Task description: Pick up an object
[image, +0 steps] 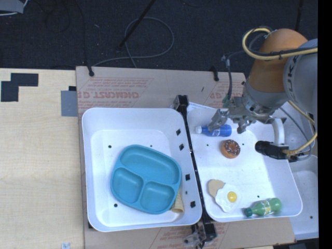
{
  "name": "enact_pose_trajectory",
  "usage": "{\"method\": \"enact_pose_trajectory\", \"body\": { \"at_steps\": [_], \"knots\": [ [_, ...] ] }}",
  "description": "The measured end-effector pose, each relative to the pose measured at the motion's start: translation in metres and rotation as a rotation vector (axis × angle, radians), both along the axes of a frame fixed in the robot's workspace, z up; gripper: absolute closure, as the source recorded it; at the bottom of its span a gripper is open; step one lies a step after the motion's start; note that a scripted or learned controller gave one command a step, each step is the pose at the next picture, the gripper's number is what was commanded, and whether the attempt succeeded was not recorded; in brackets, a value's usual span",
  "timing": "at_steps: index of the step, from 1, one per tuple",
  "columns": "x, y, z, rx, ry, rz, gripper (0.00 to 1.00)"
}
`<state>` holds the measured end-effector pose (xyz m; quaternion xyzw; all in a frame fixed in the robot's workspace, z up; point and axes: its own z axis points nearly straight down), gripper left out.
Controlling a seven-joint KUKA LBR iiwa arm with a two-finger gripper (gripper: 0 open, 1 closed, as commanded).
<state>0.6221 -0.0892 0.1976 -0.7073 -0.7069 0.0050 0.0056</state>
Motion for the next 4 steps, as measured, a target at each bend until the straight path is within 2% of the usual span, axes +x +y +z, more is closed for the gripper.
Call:
{"method": "enact_pose_trajectory", "body": {
  "at_steps": [1,3,4],
  "knots": [
    [0.003,0.0,0.008,-0.001,-0.014,0.002,0.0],
    [0.015,0.009,-0.104,0.0,-0.006,0.005,0.0],
    [0.014,0.009,-0.11,0.0,-0.01,0.002,0.0]
  ]
}}
